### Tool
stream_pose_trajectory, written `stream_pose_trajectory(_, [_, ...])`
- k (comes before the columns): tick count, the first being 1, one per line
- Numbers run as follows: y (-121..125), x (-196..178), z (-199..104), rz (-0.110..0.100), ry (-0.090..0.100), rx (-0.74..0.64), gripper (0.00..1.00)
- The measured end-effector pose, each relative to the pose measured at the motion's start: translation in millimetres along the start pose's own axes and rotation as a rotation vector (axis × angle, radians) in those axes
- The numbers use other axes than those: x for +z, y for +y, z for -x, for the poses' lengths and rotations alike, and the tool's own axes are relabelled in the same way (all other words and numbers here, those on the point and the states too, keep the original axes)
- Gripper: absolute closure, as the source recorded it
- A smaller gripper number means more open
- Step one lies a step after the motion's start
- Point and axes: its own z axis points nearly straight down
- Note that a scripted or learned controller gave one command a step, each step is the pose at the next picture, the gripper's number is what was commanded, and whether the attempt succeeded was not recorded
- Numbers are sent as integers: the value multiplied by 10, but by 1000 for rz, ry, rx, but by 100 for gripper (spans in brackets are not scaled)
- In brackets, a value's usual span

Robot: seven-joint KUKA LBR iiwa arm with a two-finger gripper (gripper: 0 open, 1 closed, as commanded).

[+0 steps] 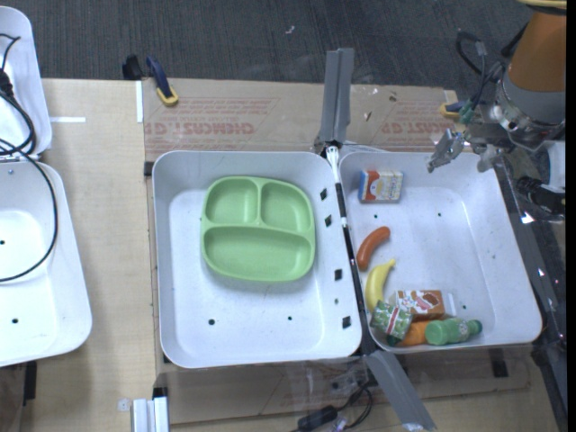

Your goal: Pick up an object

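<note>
Tool (463,144) hung over the right bin's (490,241) far rim, nothing between its fingers (whether apart or together, I could not tell). Sausage (373,245), banana (380,283) and small carton (382,186) lay untouched inside; the pick looked not yet begun.
</note>
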Motion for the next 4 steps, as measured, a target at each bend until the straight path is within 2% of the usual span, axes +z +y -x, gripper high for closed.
stream_pose_trajectory(1, [-151, 317, -714, 0, 0, -6, 0])
stream_pose_trajectory(2, [-569, 1324, -567, 0, 1, 12, 0])
stream_pose_trajectory(3, [-949, 1322, -461, 1, 1, -303, 0])
stream_pose_trajectory(4, [-1676, 1328, -563, 0, 1, -369, 0])
